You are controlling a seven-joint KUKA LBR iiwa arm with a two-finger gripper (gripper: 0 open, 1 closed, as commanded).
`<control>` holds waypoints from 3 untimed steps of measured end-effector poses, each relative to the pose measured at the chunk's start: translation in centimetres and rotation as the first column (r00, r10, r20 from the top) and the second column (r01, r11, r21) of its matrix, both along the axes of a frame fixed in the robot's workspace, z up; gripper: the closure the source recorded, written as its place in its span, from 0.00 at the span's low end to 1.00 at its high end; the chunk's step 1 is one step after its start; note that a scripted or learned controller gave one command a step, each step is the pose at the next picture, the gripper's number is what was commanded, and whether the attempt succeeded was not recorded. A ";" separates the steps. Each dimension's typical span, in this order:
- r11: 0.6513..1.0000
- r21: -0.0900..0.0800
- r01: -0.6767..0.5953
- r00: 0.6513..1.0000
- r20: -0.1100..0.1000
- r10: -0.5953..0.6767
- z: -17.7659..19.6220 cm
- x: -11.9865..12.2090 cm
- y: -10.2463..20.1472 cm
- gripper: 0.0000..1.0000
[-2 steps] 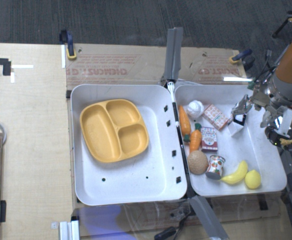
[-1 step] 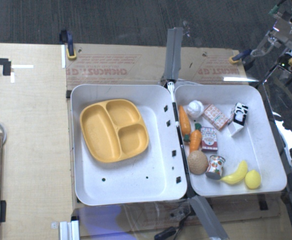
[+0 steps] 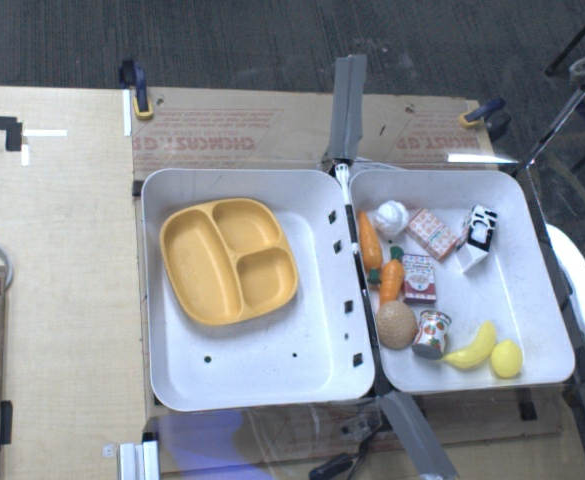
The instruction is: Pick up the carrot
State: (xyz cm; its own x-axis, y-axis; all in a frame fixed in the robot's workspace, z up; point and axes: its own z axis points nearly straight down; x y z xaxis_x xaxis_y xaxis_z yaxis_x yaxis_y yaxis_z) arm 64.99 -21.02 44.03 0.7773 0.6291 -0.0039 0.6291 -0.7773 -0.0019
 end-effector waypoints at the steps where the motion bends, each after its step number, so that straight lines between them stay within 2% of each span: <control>1: 0.988 0.000 0.152 0.988 -0.003 -0.152 -0.1 -0.6 4.8 0.00; 2: 0.935 -0.001 0.354 0.935 -0.001 -0.354 -0.1 -1.4 -1.2 0.00; 3: 0.889 -0.001 0.457 0.889 0.000 -0.457 -0.1 -0.2 -1.1 0.00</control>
